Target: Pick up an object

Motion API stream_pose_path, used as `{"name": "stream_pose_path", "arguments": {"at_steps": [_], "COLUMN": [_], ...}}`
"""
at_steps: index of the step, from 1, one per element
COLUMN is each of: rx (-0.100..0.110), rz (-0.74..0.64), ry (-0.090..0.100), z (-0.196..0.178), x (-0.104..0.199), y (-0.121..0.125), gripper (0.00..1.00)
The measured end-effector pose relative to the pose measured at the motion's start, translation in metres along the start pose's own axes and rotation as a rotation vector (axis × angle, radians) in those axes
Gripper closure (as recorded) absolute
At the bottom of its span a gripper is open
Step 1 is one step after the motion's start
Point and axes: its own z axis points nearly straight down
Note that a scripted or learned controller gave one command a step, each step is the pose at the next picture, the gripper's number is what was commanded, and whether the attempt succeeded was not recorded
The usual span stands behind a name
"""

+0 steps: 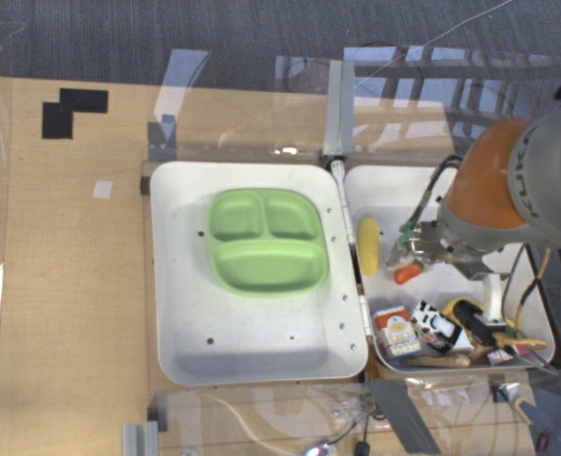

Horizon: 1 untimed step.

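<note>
In the right bin (380, 190), a small orange object (406, 274) lies just beneath the gripper (406, 251), touching or nearly touching its tip, with a yellow corn cob (367, 245) just to its left. I cannot tell whether the gripper has clenched on anything. The arm (509, 183) reaches in from the right, its wrist bent down over the bin.

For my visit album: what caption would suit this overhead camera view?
Arm's gripper low in the right bin by an orange thing; green tray in the left bin.
</note>
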Motion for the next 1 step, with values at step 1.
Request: {"name": "stream_pose_path", "arguments": {"at_steps": [1], "rx": [0.018], "rz": [-0.048], "ry": [0.000], "z": [-0.1067], "x": [0.0504], "y": [0.0445], "gripper": [1.00]}}
